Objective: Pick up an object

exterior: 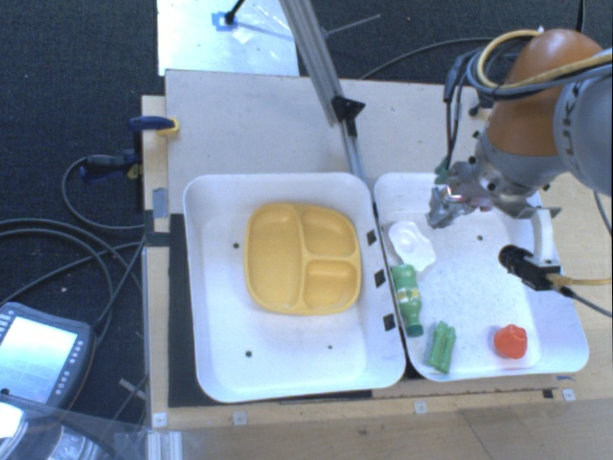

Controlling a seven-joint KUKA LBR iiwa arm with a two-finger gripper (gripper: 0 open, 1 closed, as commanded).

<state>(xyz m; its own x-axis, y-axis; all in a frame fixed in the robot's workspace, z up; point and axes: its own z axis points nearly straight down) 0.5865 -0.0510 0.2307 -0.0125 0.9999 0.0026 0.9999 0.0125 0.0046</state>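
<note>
Gripper point(442, 209) hangs over upper part of right bin point(565, 353), right of frame centre; finger spread cannot be told. White crumpled object point(410, 242) lies just below-left of it. Green bottle point(407, 298) along bin's left wall, green block point(442, 346) and orange-red object point(511, 341) near bottom. Yellow divided tray point(303, 258) in left bin point(220, 353).

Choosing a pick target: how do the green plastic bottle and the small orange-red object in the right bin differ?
The green plastic bottle is long and lies flat against the right bin's left wall; the small orange-red object is squat and sits near the bin's front right corner. The bottle lies beside a white crumpled item; the orange-red object stands alone. Both rest apart from the gripper.
</note>
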